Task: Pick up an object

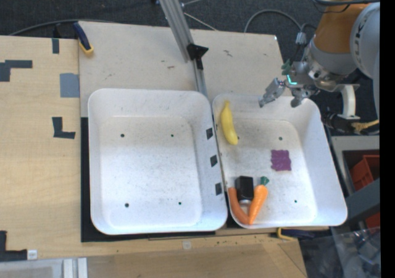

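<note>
The right bin (321,147) holds a yellow banana (228,123) by its left wall and a flat purple piece (281,160) near its middle. At its front left, two orange carrots (256,201) lie on either side of a small black block (245,186). My gripper (282,96) hangs over the bin's far edge, right of the banana and above the purple piece. Its two fingers stand apart, open, with nothing between them.
The left bin (148,159) lies beside the right one, sharing a dark divider. A slanted metal pole (179,23) rises behind the bins. A blue and yellow clamp (83,39) sits at the board's far left corner. Cables trail behind the arm.
</note>
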